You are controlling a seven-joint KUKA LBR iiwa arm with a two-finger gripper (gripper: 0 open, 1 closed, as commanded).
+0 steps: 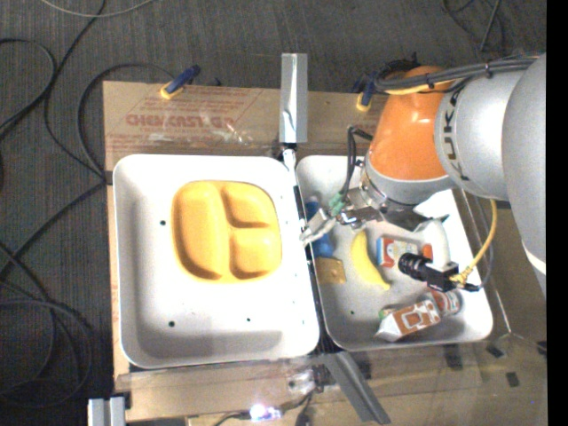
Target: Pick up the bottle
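A small bottle (415, 315) with a brown and white label lies on its side near the front wall of the right bin (479, 327). My gripper (319, 229) hangs over the left side of that bin, close to the wall between the two bins. It is well to the left of the bottle and further back, apart from it. A blue object (312, 209) lies just beside the gripper, partly hidden by it.
The right bin also holds a yellow banana-like piece (364, 263), a white, red and blue carton (388, 251), a small brown square (333, 272) and a white item (435, 207) at the back right. A yellow divided tray (226, 229) lies in the left bin (142, 318).
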